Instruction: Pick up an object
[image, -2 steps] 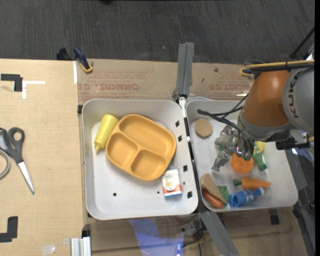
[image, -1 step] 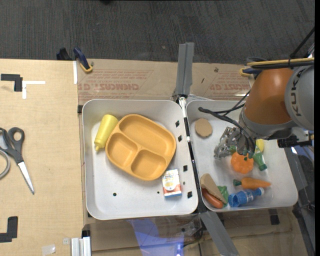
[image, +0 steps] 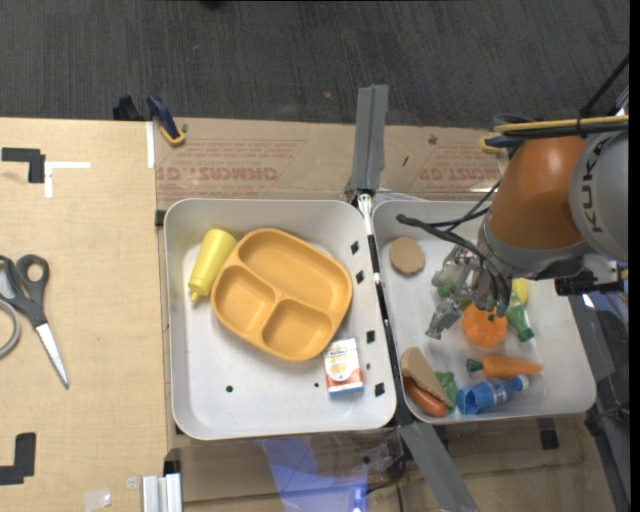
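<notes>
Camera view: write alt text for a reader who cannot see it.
A grey and orange robot arm lowers its gripper into the right bin, just left of an orange toy fruit among small toy foods. The left bin holds a yellow divided plate, a yellow bottle and a small carton.

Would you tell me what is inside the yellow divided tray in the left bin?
All three compartments of the yellow tray look bare. The yellow bottle lies against its left edge, outside it.
</notes>
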